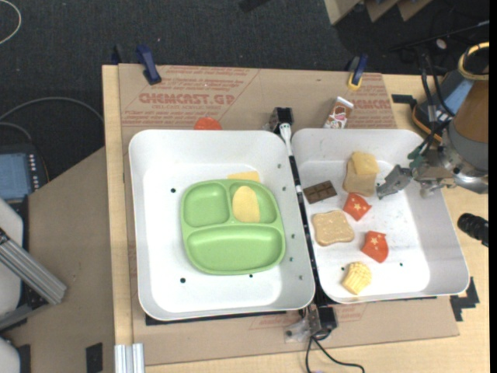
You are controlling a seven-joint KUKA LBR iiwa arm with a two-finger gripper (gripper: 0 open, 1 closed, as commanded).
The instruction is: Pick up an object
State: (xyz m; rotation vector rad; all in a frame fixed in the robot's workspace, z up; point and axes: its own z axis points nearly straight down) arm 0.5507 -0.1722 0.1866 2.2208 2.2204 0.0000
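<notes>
The grey two-finger gripper [390, 182] hovered low over the right shallow white plastic bin [435, 239], its dark fingers spread apart and gripping nothing. The pale yellow cheese-like block [361, 172] sat just beside the fingertips at nine o'clock. A clean pick probably called for straddling the block squarely before closing. Two red star-marked cubes [356, 206], a tan bread slice [332, 228] and a brown chocolate bar [319, 192] lay nearby, toward seven and eight o'clock. A green divided plate [225, 251] occupied the left bin.
</notes>
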